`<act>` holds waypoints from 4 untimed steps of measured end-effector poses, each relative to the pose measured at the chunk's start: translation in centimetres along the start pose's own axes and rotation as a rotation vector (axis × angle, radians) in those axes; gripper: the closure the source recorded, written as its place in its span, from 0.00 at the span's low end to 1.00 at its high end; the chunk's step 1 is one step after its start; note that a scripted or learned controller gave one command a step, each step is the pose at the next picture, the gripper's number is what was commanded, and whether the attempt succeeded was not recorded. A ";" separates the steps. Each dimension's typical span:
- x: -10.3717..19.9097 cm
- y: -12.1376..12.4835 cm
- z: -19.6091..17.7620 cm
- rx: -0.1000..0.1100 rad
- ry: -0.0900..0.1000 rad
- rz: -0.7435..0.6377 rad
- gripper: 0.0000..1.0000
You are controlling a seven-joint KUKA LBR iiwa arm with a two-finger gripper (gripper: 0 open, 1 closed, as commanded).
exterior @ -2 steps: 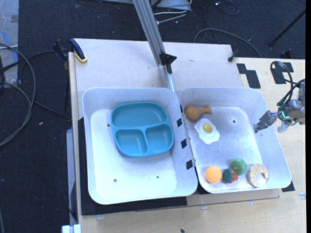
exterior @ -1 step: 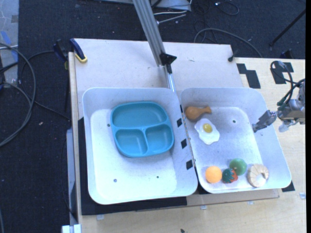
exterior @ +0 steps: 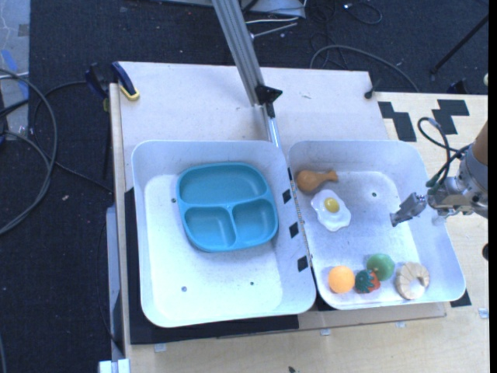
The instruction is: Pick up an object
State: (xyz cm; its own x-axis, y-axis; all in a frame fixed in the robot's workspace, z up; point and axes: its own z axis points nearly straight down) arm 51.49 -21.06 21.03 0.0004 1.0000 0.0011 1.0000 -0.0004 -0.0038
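Grey two-finger gripper (exterior: 407, 208) hangs at three o'clock over the shallow white right bin (exterior: 435, 243); arm cut off, grip state unclear.

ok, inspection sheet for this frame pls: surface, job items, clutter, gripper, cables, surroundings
Surface: two white bins, left bin and right bin, on a pale bench.
Job's things: in the right bin, drumstick, fried egg, orange ball, green and red item, tan shell-like piece.
Clutter: blue divided tray in the left bin.
Gripper: gripper over the right bin's right side, nothing between its fingers; open or shut unclear.
Cables: black loops on the floor left and top.
Surroundings: dark floor, slanted metal pole.
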 end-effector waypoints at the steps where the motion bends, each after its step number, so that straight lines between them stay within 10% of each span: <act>1: 0.6 0.2 6.3 0.001 0.001 0.000 0.00; 2: 0.7 0.2 11.6 -0.001 -0.001 0.000 0.00; 3: 0.6 0.3 10.3 -0.005 -0.002 0.000 1.00; 4: 1.1 1.2 4.4 -0.009 -0.003 -0.003 1.00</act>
State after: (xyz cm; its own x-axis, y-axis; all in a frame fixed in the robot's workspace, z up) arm 52.64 -19.99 16.61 -0.0030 1.0000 -0.0021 1.0000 0.0030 0.0056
